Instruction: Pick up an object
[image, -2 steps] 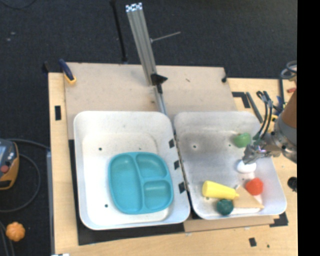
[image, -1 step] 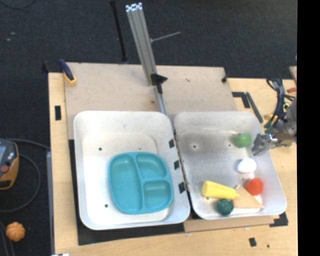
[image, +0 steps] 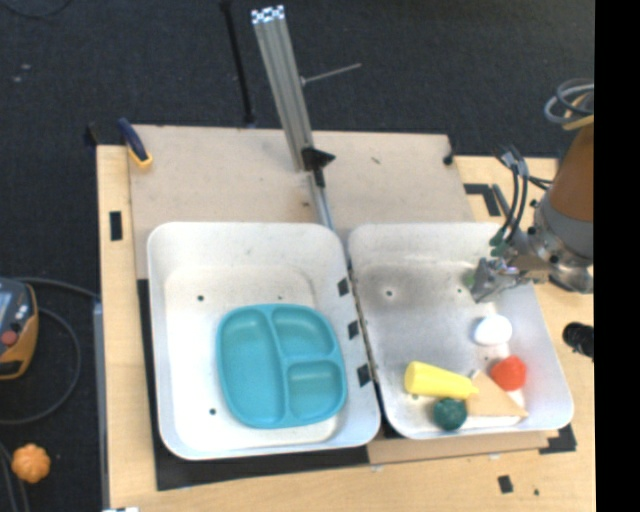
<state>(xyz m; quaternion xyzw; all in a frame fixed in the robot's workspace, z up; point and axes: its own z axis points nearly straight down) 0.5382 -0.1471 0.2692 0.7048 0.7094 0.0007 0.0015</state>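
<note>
Gripper (image: 487, 277) hovers right of centre above the white ball (image: 492, 329); jaw state I cannot tell. Ball could roll away from me on contact.

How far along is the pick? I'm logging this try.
Done: the gripper is over the right bin. In hand: nothing visibly held. Left: choosing and lifting something; the white ball, red ball and yellow piece all lie in the bin.
</note>
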